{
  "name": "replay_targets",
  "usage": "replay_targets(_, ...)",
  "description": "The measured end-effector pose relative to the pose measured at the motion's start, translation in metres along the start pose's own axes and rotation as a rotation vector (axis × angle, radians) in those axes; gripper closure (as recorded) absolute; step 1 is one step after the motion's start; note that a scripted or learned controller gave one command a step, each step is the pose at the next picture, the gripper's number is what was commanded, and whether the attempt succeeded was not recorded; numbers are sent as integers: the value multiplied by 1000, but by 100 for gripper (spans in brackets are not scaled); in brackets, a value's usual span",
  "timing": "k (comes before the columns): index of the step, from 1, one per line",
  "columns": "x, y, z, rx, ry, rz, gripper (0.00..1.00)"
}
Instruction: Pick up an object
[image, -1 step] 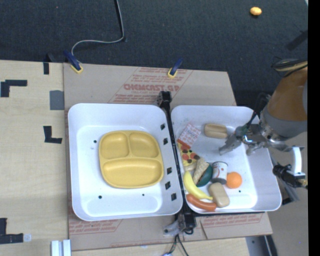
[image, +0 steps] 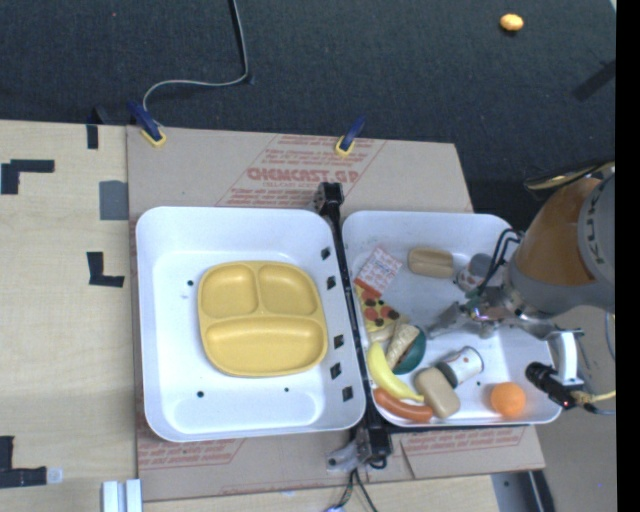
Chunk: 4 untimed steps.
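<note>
In the camera view, a smooth yellow divided plate (image: 264, 318) is held in the left bin (image: 160, 300). A banana (image: 385, 372), orange (image: 508, 400) and tan cylinder (image: 432, 263) lie in the right bin (image: 420, 222), where the gripper (image: 468, 312) is lowered; its state cannot be told.

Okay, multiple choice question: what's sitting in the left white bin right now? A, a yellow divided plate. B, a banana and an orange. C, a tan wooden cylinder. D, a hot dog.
A: the yellow divided plate lies alone in the left bin, while the banana, orange and hot dog all lie in the right bin.
</note>
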<state>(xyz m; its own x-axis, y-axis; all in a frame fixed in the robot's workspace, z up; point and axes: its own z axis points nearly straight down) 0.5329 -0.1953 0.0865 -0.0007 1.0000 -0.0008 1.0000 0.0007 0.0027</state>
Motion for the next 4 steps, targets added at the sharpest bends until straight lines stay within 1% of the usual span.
replay_targets(1,-2,1,-10,-3,-4,2,100)
replay_targets(2,-2,0,-10,-3,-4,2,0)
replay_targets(3,-10,82,-1,-5,-2,-1,0)
replay_targets(4,-6,124,3,36,-5,10,0)
